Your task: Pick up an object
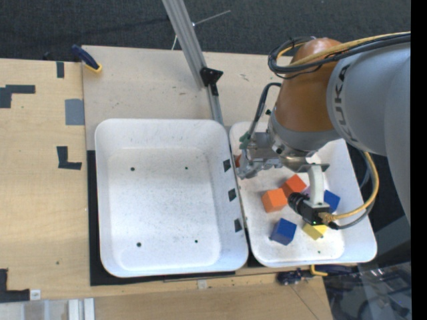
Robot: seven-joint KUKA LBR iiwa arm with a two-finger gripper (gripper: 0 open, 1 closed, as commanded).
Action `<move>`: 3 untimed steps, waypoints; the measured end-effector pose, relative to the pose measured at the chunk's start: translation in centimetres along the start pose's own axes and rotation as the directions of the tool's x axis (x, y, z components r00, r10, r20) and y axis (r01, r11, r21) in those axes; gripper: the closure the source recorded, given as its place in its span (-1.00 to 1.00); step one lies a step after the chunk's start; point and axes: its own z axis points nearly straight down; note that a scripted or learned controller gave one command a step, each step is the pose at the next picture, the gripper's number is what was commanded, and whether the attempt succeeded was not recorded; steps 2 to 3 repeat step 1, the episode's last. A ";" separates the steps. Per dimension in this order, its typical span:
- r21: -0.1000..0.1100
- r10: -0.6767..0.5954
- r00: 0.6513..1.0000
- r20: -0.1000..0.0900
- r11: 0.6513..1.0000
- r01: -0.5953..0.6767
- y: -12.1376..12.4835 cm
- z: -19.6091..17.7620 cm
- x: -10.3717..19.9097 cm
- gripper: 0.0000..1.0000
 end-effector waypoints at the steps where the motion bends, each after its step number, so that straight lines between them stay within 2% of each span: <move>1: 0.000 -0.001 1.000 0.000 1.000 0.001 -1.2 0.9 6.0 1.00; 3: 0.000 -0.001 1.000 0.000 1.000 0.001 -1.2 0.9 6.0 1.00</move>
